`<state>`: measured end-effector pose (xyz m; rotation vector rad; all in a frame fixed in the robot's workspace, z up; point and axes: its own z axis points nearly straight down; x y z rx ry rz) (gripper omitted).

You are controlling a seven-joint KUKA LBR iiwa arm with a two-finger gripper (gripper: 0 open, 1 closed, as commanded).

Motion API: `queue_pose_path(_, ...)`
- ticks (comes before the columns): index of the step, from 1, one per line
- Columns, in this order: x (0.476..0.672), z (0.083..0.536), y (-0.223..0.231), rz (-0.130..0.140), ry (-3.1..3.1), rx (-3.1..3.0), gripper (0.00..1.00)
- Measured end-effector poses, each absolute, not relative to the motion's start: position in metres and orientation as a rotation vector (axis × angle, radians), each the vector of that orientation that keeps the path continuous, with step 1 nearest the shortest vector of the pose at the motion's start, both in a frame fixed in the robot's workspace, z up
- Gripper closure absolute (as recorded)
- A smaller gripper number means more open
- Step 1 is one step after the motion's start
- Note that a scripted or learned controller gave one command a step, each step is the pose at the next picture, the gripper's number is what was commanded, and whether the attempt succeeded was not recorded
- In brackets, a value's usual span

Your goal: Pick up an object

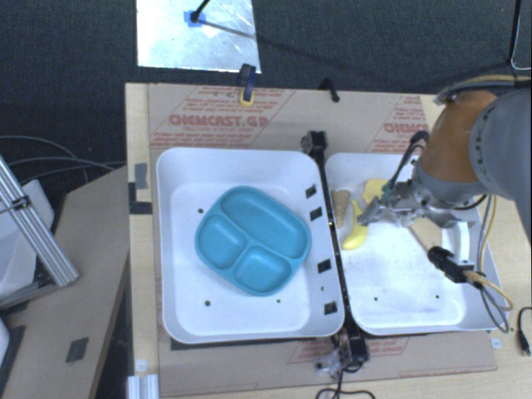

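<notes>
Camera view: blue plate (252,239) in left bin (179,306).

The arm (490,144) comes in from three o'clock, its thick grey body filling the upper right. The orange band (453,140) above the wrist faces eleven o'clock. From there the wrist slopes down toward nine o'clock and ends in the gripper (366,214), which points toward nine o'clock, low over the surface beneath. Its fingers are too blurred to make out.

blue plate (252,239), white bins (178,248), yellow object (357,236)
</notes>
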<state>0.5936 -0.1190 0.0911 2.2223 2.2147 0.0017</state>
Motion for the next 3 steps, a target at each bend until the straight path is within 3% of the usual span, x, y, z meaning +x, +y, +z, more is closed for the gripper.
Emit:
queue_pose_path(1,0.611,0.207,-0.046,0.018,2.229,2.202,0.00)
queue_pose_path(2,0.573,0.100,-0.095,-0.009,2.221,2.230,0.00)
queue_pose_path(3,0.530,0.189,-0.046,0.009,2.227,2.212,0.00)
